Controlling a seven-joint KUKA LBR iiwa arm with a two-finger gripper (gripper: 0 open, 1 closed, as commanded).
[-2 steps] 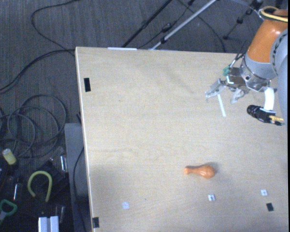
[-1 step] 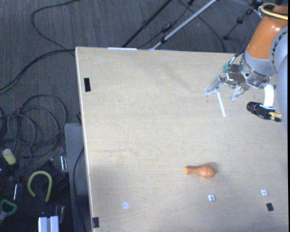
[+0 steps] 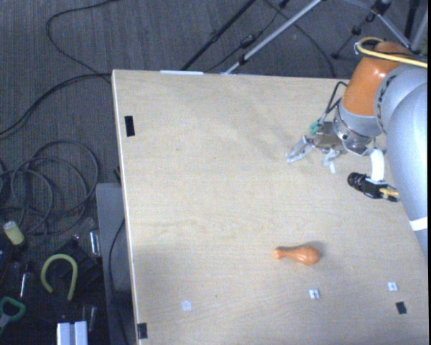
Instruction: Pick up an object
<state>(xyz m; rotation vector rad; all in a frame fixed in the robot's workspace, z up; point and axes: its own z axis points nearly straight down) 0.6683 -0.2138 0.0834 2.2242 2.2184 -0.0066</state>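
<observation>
A small orange pear-shaped object (image 3: 299,254) lies on the pale wooden bench top (image 3: 215,192), toward the front right. My gripper (image 3: 313,154) hangs over the bench's right part, well behind that object and apart from it. Its two silvery fingers (image 3: 297,152) point left and stand spread, with nothing between them. The grey arm with its orange band (image 3: 366,85) comes in from the right.
Small black and white markers (image 3: 314,293) dot the bench near its front edge, and a black one (image 3: 129,126) sits at the left edge. Cables, tripod legs and tools lie on the dark floor to the left and behind.
</observation>
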